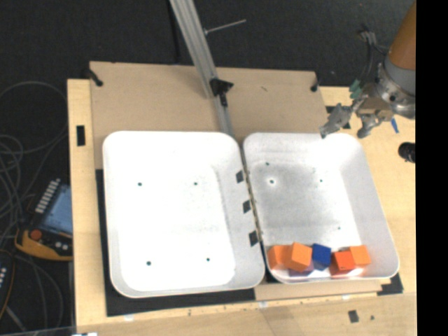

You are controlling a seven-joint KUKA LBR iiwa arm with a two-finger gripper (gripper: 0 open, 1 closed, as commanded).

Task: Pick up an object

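Dark floor with loose cables surrounds the bench (80, 187). Left bin (175, 212) shows bare white. Right bin (315, 187) keeps orange blocks (290, 256) and a blue block (321, 255) along its near wall. Above its far right corner hangs the gripper (348, 123), fingers spread, holding nothing. No writing is legible.

Overhead light was even and fairly bright. The white bins (175, 208) looked near blown out, with a soft grey shading in the right bin (308, 187). Shadows were weak. The frame was low-res and soft, the floor (42, 33) dark and grainy.
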